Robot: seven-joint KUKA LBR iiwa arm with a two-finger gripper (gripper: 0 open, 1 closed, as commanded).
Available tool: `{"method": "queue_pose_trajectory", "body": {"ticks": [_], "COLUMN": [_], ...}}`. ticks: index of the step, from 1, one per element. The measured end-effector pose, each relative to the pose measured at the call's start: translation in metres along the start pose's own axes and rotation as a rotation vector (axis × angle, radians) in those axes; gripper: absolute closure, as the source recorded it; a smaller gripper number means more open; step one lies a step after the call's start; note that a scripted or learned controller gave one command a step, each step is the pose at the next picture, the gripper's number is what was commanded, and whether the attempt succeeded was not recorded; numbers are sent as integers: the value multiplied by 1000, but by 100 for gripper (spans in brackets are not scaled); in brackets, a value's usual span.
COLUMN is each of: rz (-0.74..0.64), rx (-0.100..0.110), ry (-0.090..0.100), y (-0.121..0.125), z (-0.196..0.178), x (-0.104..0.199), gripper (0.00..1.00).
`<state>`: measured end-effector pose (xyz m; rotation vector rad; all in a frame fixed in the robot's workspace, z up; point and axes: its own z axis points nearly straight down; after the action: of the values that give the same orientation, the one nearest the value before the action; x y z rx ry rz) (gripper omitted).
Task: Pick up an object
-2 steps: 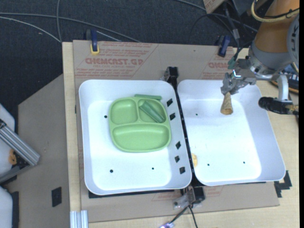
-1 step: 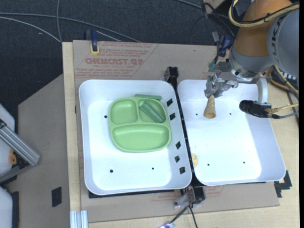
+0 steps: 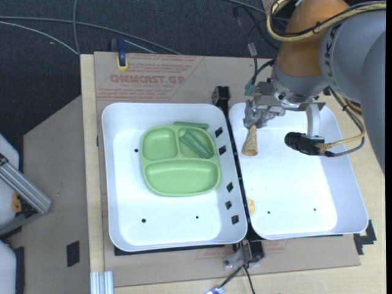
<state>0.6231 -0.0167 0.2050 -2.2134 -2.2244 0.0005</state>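
Note:
My gripper [image 3: 254,122] hangs over the back left of the right bin [image 3: 306,188], near the divider between the bins. A tan cone [image 3: 250,143] points up into the fingertips, its narrow end pinched between them and its wider end hanging down toward the bin floor. In the left bin [image 3: 122,213] lies a green divided plate [image 3: 177,173]. A darker green piece [image 3: 197,142] rests in the plate's back right compartment.
A small yellow bit [image 3: 250,207] sits at the right bin's left edge, toward the front. Black clips [image 3: 228,188] line the divider between the bins. A black cable fitting [image 3: 303,143] from the arm hangs over the right bin.

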Motion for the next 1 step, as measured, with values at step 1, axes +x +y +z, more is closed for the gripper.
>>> {"method": "queue_pose_trajectory", "body": {"ticks": [1], "rz": [0], "rx": [0], "ry": [0], "y": [-14], "z": [-13], "x": [55], "gripper": [100]}}
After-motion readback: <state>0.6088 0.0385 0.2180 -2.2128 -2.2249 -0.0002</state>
